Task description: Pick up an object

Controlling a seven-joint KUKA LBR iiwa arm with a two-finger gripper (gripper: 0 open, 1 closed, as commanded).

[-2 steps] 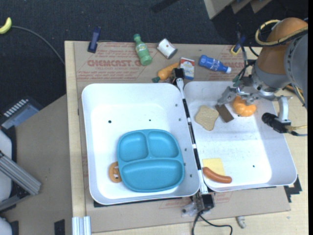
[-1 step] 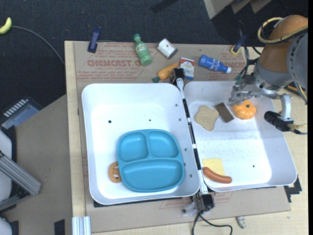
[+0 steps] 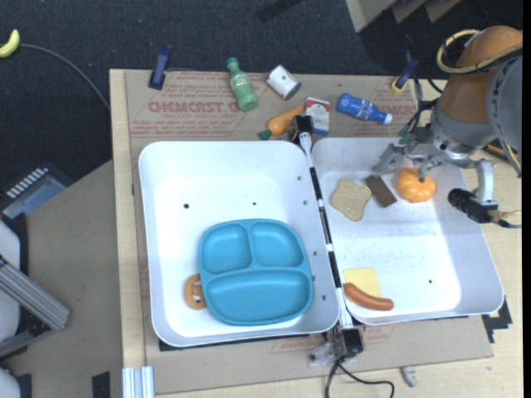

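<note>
My gripper [image 3: 412, 167] hangs low over the far part of the right bin [image 3: 465, 255], under the grey arm with its orange band [image 3: 481, 56]. Directly beneath it, touching or nearly touching it, sits a small orange fruit [image 3: 416, 186]. A dark brown flat piece [image 3: 382, 191] lies just left of the fruit, and a tan slice of bread [image 3: 350, 199] lies further left. At the near edge of the same bin there is a yellow cheese square [image 3: 360, 280] with a red sausage [image 3: 369, 298] on its front edge.
The left bin [image 3: 166, 181] holds a blue divided plate [image 3: 253, 270] with a small pretzel [image 3: 194, 293] at its left edge. Behind the bins, on the board, lie a green bottle [image 3: 242, 84], a white can [image 3: 283, 81], a blue bottle [image 3: 363, 109] and a small carton [image 3: 317, 114].
</note>
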